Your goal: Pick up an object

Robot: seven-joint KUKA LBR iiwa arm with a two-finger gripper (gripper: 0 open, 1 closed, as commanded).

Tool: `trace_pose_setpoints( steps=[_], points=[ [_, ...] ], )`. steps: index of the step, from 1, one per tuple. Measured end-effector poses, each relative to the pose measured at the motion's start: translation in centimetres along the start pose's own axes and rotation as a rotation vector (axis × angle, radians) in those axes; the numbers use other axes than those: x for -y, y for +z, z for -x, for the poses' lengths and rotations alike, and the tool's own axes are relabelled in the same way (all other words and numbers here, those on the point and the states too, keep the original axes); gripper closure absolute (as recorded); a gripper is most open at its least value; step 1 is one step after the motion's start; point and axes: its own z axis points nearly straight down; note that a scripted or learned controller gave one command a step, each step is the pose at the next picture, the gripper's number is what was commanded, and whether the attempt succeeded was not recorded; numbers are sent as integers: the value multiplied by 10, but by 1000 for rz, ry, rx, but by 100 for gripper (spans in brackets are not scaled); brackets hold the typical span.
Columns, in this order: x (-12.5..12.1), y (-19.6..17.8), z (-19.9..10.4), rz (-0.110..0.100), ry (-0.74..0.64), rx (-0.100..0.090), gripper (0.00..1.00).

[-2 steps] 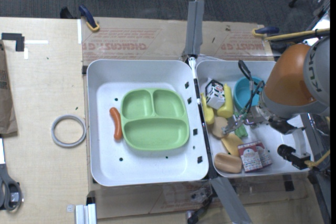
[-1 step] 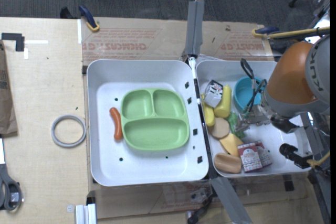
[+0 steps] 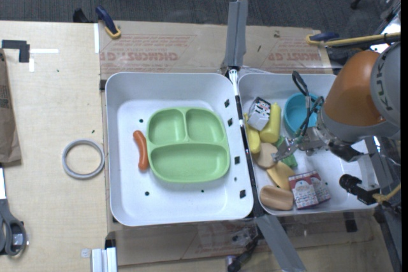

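Nearest us, the right bin (image 3: 357, 204) holds a jumble: a red-and-white packet (image 3: 308, 190), a tan bread-like piece (image 3: 275, 198), a yellow banana-like toy (image 3: 270, 124), a small black-and-white carton (image 3: 259, 113) and a teal cup (image 3: 296, 113). We see the gripper (image 3: 288, 148) low over this pile, just above a pale lump (image 3: 266, 153); it looks slightly parted, though clutter blurs it. Beside it, the left bin (image 3: 121, 156) carries a green divided plate (image 3: 188, 144) and an orange sausage (image 3: 141, 150).

Right bin (image 3: 357, 204) crowded; left roomier
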Motion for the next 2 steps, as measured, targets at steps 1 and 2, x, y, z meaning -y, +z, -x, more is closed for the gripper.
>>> trace_pose_setpoints(
  steps=[1,2],
  points=[
    [-13,11,2,6,-41,1,0],
    [-11,3,4,4,-34,1,100]
  ],
)
